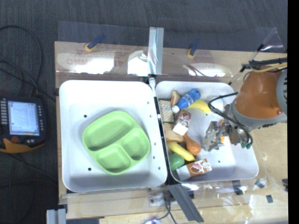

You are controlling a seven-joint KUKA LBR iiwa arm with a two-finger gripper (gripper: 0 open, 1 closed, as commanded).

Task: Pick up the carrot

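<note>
You are looking at the metal gripper (212,136) hanging over the right bin (243,167), its fingers spread a little with nothing between them. The carrot (192,147), a smooth orange stub, is lying just left of it, touching a glossy yellow banana (180,150). A ridged green divided plate (117,141) is sitting in the left bin (74,125).

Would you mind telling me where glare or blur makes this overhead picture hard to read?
In the camera view, glare whitens the clear sheeting behind the bins and washes out the right bin floor; the gripper is soft and cluttered, its fingers unreadable; the carrot and the green plate stay reasonably sharp.
</note>
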